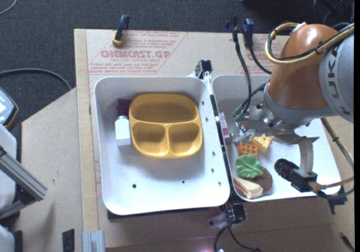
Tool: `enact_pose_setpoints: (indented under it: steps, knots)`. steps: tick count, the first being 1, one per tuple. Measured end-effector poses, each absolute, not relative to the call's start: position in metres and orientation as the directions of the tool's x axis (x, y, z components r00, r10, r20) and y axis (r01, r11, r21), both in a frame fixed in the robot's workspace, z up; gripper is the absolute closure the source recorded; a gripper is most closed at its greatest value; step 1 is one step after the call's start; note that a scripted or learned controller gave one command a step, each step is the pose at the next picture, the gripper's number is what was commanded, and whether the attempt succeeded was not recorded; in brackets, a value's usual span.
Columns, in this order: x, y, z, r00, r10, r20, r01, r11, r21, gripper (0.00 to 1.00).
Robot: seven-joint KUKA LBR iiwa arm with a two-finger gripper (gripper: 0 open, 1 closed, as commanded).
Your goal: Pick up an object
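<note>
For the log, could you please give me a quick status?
Arm over right bin. Toy food piled at its left edge, unheld. Yellow tray in left bin.

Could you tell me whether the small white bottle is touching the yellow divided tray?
Touching: the camera view shows the white bottle pressed against the yellow tray's left rim with no gap.

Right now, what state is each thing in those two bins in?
Yellow divided tray: upright, compartments bare, left bin.
White bottle: lying beside the tray's left edge.
Waffle: flat, right bin.
Green leaf: resting on the brown round piece.
Arm: over the right bin.
</note>
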State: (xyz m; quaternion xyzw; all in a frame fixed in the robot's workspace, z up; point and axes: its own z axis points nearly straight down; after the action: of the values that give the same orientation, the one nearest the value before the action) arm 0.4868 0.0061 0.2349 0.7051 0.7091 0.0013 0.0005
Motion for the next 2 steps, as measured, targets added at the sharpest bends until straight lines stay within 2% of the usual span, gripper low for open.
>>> enact_pose_setpoints:
  steps: [1, 2]
  knots:
    - [0.478, 0.046, 0.214, -0.005, 1.000, 0.002, 1.000, 0.005, -0.005, 1.00]
    - [0.478, 0.054, 0.228, -0.002, 1.000, 0.000, 1.000, 0.002, 0.003, 1.00]
